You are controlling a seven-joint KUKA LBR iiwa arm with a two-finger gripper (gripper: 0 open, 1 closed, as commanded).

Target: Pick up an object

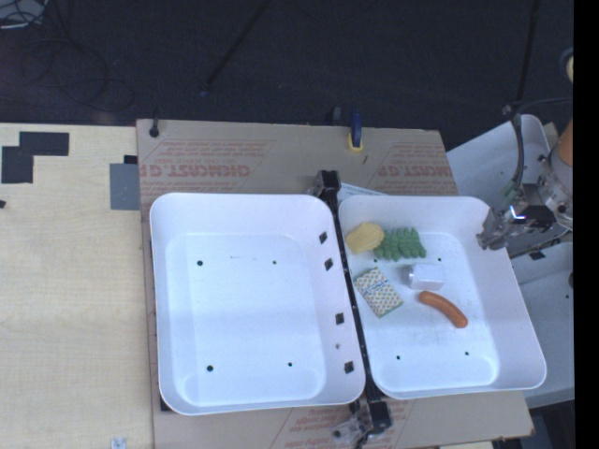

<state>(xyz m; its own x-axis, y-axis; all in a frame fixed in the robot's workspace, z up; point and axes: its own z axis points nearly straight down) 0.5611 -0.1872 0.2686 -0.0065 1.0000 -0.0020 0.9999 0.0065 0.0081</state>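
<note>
1. A single fixed camera looks down from above at a slant, facing the far side.
2. It stands well back: both the left bin [245,302] and right bin [449,363] fit whole, with the surface [75,279] around them.

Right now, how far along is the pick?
Nothing looks picked yet. The yellow piece, green piece, patterned card, white block and orange sausage lie in the right bin. The gripper sits at its right rim. The reach, grasp and lift remain.
</note>
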